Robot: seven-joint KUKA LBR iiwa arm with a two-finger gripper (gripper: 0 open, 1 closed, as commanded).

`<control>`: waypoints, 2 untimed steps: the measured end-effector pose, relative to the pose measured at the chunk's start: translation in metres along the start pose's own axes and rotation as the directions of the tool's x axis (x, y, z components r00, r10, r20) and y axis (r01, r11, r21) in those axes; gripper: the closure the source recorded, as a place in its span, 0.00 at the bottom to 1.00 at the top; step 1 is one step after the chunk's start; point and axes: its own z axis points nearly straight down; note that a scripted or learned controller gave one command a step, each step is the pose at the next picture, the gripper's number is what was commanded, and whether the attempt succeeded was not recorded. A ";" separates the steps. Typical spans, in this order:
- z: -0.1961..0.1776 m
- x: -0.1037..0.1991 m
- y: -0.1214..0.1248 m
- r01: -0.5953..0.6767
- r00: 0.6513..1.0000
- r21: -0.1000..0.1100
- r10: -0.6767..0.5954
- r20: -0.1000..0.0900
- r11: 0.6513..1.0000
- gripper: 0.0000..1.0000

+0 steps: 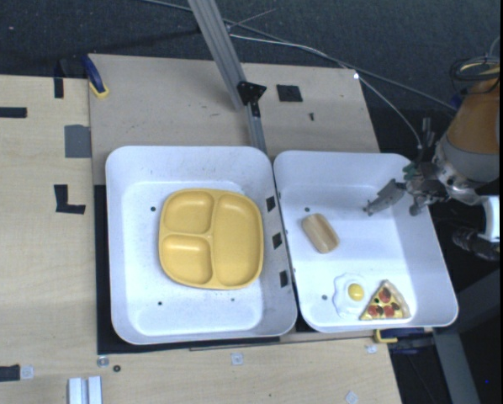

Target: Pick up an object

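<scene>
Bread roll [320, 232] in right bin [420, 251], left of raised end effector [394, 196], grip state unclear

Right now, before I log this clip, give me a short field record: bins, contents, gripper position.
left bin: yellow three-compartment plate, lying flat near the middle
right bin: bread roll near its left wall; fried egg and pizza slice side by side at the near edge
gripper: over the right bin's upper right part, apart from all three food items
held: nothing seen between its fingers
</scene>
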 end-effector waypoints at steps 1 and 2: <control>0.052 0.004 0.009 0.002 1.000 0.000 -0.002 0.000 1.000 0.00; 0.080 0.004 0.010 0.001 1.000 -0.005 -0.001 0.002 1.000 0.00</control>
